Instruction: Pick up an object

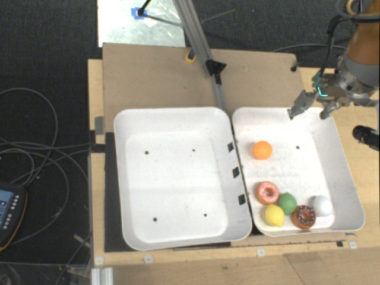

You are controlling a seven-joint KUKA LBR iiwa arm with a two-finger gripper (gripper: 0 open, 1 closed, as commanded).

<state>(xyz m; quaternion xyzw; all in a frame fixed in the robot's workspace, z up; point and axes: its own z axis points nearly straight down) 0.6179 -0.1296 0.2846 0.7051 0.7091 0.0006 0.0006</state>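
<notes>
We see the pincer (310, 107) spread wide with nothing between its fingers, above the right bin's (343, 159) far edge. Our orange ball (262, 150) lies mid-bin; donuts, a lemon (274, 215) and other balls crowd its near edge.

Arm poised above the far edge of the right bin (341, 159)

The grey arm comes in from the right, its orange band (363, 47) showing above the wrist. The gripper (313, 107) hangs over the right bin's far rim, well apart from the bin's near end, with its two dark fingers (300, 105) spread apart and pointing down and leftward, nothing between them.
</notes>
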